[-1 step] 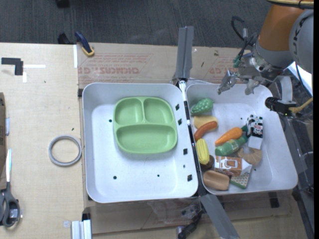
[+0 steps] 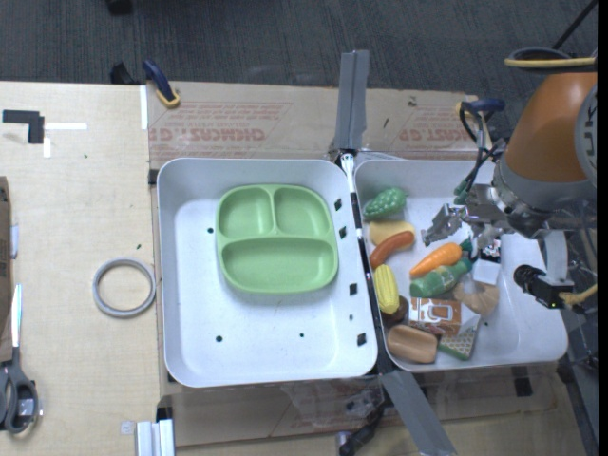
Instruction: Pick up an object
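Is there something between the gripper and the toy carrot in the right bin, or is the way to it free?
Nothing visible stands between them. The gripper hangs just above the toy carrot, which lies on top of the pile in the right bin. A green toy vegetable lies against the carrot's lower side, and a hot dog lies apart to its left.

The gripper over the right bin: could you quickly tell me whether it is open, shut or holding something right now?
Gripper: cannot be told; it hangs over the toy food in the right bin, just above the carrot.
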Robot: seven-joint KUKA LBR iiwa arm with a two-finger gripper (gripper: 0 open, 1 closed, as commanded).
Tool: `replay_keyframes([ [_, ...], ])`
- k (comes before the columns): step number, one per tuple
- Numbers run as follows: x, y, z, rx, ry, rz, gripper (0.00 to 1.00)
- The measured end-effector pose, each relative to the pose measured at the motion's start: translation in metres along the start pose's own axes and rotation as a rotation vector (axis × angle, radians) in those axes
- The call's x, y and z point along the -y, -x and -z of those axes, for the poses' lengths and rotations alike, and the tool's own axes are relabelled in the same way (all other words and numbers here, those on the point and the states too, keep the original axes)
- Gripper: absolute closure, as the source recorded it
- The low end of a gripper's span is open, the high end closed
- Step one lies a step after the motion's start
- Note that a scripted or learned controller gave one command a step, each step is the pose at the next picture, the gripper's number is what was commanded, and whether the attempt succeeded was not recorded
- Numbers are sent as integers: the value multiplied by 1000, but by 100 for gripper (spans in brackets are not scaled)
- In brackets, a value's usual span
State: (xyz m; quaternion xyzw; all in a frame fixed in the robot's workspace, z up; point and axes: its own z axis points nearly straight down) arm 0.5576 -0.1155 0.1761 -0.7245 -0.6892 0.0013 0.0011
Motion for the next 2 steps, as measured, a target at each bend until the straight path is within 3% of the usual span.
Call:
replay_keyframes([
  [1,-8,39,59,1,1,-186,0],
  [2,70,50,-58,-1,0,-141,0],
])
